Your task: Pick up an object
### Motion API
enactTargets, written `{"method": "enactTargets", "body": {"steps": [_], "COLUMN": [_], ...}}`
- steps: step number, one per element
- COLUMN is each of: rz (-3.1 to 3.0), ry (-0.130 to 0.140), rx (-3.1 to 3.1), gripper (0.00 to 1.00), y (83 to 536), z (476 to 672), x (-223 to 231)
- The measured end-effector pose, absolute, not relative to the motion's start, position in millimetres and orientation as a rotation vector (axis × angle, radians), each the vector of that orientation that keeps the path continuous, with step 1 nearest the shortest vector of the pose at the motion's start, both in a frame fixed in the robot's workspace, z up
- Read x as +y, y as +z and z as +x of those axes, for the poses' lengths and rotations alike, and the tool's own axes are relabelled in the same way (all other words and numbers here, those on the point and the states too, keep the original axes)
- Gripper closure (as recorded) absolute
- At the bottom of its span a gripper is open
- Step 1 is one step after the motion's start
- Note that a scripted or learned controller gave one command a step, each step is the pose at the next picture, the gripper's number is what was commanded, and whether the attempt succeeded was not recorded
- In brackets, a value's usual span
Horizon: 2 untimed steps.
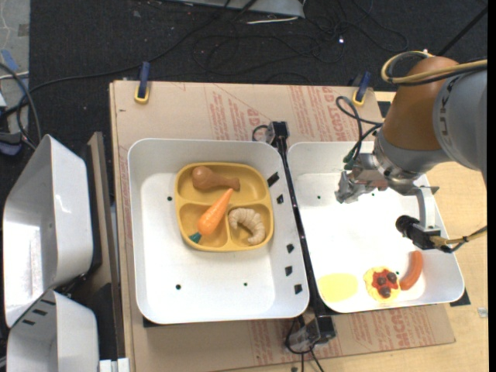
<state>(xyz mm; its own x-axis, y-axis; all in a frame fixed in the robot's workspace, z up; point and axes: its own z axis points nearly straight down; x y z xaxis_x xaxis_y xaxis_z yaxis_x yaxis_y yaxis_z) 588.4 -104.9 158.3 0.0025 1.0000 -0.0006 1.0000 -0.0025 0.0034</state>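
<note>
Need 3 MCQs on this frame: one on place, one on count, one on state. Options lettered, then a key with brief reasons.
1. Where is the yellow tray?
A. left bin
B. right bin
C. on the cardboard outside the bins

2. How many food items lie in the tray?
A. one
B. three
C. five

3. How does the gripper stand relative to the sausage?
A. apart from it, over the far end of the right bin
B. touching it
C. lifting it above the bin

Key:
1 A: the tray sits inside the left bin, beside the divider.
2 B: a drumstick, a carrot and a shrimp, one per compartment.
3 A: the gripper is over the far part of the right bin, while the sausage lies near the bin's near right corner, by the pizza slice and yellow disc.
</note>
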Motion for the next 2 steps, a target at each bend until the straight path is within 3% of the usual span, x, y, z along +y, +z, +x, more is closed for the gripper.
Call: {"method": "enactTargets", "body": {"steps": [1,2], "rz": [2.214,2.217], "ry": [0.006,0.002], "rx": [2.221,2.223], "gripper": [1.0,1.0], "y": [221,235], "z": [592.1,592.9], "x": [-101,-101]}}
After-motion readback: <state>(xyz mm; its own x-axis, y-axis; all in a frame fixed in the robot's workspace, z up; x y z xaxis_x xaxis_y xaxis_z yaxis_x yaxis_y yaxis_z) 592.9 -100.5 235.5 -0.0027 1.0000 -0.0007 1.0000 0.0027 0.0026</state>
